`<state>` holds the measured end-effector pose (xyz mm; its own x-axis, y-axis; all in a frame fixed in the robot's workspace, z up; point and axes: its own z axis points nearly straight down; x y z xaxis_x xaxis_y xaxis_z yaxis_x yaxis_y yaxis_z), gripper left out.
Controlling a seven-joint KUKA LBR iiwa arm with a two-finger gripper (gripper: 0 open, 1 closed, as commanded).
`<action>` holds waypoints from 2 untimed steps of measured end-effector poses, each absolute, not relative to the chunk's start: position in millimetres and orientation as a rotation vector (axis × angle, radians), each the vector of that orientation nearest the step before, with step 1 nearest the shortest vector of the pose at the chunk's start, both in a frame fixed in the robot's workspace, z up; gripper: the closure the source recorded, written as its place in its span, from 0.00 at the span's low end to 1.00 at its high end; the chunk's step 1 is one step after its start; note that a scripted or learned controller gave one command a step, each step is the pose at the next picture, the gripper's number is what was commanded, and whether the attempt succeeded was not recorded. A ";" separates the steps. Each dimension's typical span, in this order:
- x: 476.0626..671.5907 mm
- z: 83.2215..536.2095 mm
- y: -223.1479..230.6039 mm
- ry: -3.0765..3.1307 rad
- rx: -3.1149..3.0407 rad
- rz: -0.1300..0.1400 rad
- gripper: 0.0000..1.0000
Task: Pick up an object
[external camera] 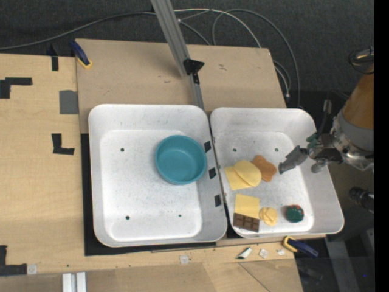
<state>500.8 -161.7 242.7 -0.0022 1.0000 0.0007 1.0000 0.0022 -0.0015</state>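
Note:
The right bin [267,121] holds several small items: a pale yellow lump [243,174], an orange piece [264,166] touching it, a yellow block with a brown end [247,212], a small yellow round thing [268,216] and a dark green and red ball [294,213]. A blue bowl [180,159] sits upright in the left bin [121,126]. My gripper [301,165] hangs over the right side of the right bin, open, with nothing between its fingers. One dark finger [290,161] points down-left towards the orange piece, a short gap away from it.
A slanted metal pole [176,38] rises behind the bins. Cables [255,26] loop across the dark floor at the back. Blue and yellow clamps sit at the bench's far left corner [81,53] and front right edge [299,246].

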 end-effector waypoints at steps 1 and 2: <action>500.7 242.7 -161.9 -2.222 -2.218 0.001 0.00; 503.1 181.6 -167.6 -2.217 -2.217 0.007 0.00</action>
